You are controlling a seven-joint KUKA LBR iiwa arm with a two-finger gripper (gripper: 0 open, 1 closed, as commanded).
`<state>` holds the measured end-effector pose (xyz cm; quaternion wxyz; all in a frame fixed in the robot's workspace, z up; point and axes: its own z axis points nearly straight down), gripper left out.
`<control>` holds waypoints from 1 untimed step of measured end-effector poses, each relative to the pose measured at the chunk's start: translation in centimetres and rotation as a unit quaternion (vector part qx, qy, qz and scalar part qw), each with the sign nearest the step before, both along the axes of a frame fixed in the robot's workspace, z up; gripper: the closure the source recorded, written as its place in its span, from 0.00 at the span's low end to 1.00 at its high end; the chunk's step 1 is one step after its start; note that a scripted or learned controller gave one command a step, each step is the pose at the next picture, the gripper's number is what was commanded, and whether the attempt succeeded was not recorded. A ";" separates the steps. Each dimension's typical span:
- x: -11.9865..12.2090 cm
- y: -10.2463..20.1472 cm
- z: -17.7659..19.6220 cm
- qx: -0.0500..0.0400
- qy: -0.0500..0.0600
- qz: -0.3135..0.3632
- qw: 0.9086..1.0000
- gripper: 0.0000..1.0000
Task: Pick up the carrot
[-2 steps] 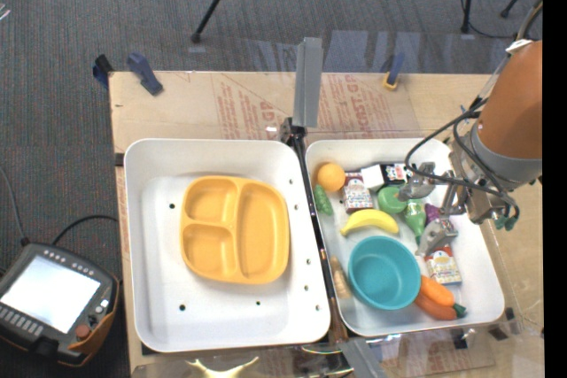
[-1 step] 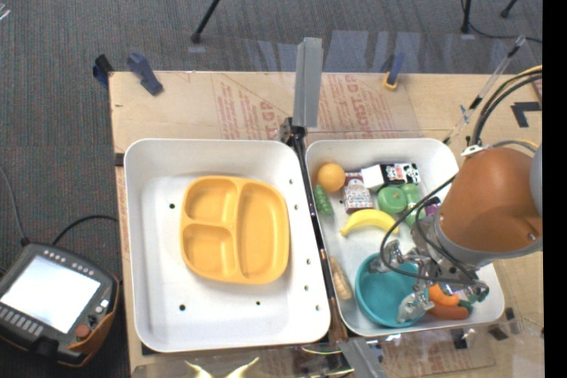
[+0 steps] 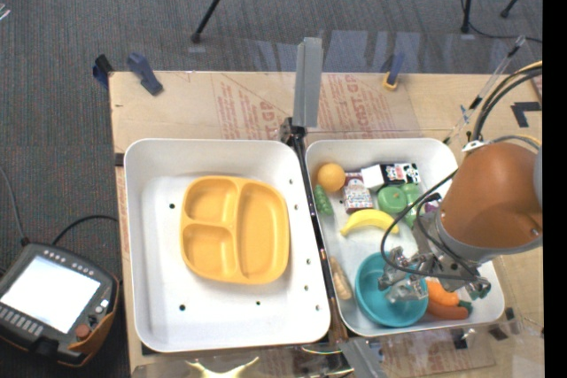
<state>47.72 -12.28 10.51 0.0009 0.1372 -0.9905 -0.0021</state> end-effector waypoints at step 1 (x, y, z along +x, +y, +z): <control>0.6 -6.2 5.9 -0.001 -0.002 0.084 0.996 1.00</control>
